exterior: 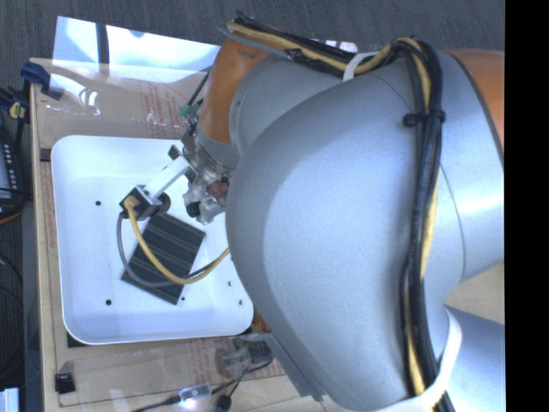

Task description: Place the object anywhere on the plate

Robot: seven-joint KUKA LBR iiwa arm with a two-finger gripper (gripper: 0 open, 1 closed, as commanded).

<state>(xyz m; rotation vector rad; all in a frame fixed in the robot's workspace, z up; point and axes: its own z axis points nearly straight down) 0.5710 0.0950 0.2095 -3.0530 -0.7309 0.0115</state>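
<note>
A dark grey ribbed rectangular slab [163, 252] lies flat and askew in the left white bin [86, 170], near its middle. My gripper [202, 201] hangs over the bin's right part, just up and to the right of the slab's upper corner. The big grey arm hides most of the gripper. Nothing shows held in it. A yellow cable loops across the slab's top face.
The grey arm with its orange band [225, 84] covers the whole right side of the view, and the other bin with it. Clear plastic sheeting [129, 50] lies beyond the bin's far edge. Small fixtures and wires [232, 363] sit along the near bench edge.
</note>
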